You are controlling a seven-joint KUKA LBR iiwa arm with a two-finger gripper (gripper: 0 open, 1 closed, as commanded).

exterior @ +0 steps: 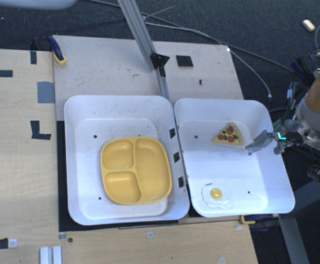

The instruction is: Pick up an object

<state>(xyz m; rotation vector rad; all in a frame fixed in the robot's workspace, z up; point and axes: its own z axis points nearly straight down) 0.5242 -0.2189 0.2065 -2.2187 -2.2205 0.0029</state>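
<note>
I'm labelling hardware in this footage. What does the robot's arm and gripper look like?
The arm enters from the right: grey casing with an orange band above the wrist. The gripper is grey metal, slim and finger-like, with a small teal-lit spot behind it. Finer detail is too blurred.

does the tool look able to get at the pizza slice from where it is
Probably yes. The tool hangs over the right side of the right bin, just beside the pizza slice, and nothing lies between them. The fried egg sits well clear, nearer the front.
</note>
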